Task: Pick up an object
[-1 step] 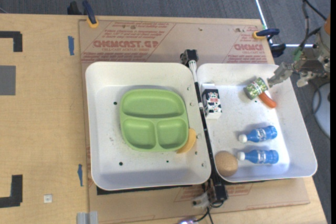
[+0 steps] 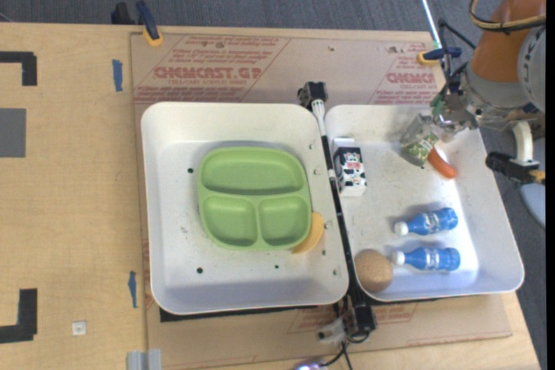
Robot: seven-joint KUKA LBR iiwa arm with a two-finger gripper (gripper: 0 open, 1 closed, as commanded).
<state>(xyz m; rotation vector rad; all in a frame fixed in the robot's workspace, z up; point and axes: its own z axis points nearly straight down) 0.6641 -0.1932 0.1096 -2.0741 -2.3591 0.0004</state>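
My gripper (image 2: 439,122) hovers over the far right corner of the right bin (image 2: 507,249), at the end of the grey arm with the orange band. Just below and left of it lies a toy carrot (image 2: 431,155), green top toward the gripper and orange tip pointing right. The gripper touches or overlaps the green top; I cannot see a grasp. A small cow-patterned carton (image 2: 349,166) rests by the bin's left wall. Two blue bottles (image 2: 427,222) (image 2: 429,259) lie side by side near the front, with a brown round object (image 2: 375,269) at the front left.
The left bin (image 2: 160,186) holds a green divided plate (image 2: 254,197) with a yellow banana-like piece (image 2: 308,234) at its right front edge. A black fixture (image 2: 312,93) stands between the bins at the back. Orange clamps (image 2: 152,35) (image 2: 429,56) pin the board.
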